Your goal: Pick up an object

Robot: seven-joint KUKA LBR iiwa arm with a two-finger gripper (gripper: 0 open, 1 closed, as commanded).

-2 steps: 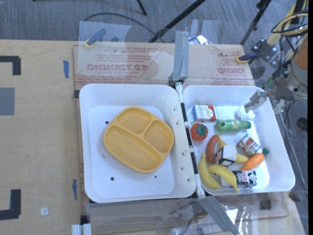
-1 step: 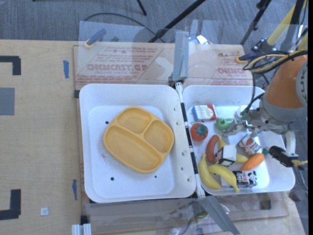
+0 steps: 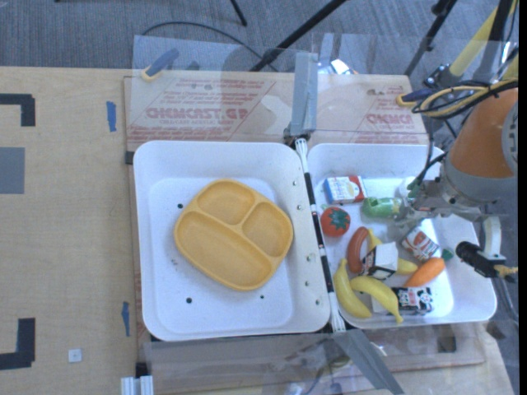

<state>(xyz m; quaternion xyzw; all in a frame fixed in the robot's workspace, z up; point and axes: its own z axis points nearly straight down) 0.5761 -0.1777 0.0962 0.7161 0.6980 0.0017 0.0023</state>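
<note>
The likeliest target is the clutter of toy food in the right bin. A green item lies near the bin's middle, just beside the gripper, which hangs low over the heap at the end of the grey arm with its orange band. Around it lie a small boxed carton toward the back, a tomato by the divider, a sausage, two bananas, a carrot, a small labelled can and a black-and-white carton at the front.

Judging from this, the pick is not yet done: nothing can be seen lifted clear of the bin, and whether the gripper is spread or closed I cannot tell, since the wrist hides that part. Closing on one item and raising it are left.

The left bin holds a yellow divided plate, well apart from the arm. Both bins sit on a light wooden bench with blue tape marks and a clear plastic sheet behind them. Beyond is grey carpet with black tripod legs, and cables trail near the arm.
</note>
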